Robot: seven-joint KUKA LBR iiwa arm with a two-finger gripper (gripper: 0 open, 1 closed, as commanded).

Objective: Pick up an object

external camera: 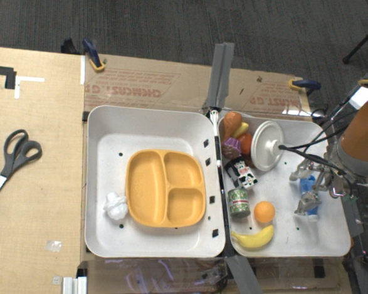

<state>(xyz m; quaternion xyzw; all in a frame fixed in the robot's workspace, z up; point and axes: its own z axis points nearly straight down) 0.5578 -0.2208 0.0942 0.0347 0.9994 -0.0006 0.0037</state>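
Note:
My gripper reaches in from the right and hangs over the right part of the right bin. Directly under it lies a small blue and white object, partly hidden by the gripper's metal parts. Left of it in the same bin are a silver pot lid, a green can, an orange, a banana and a black-and-white cow-patterned item. Several fruit pieces crowd the bin's back left corner.
The left bin holds a yellow divided plate and a white crumpled item. Scissors lie on the bench at the left. The grey arm with its orange band and cables crosses the right bin's right side.

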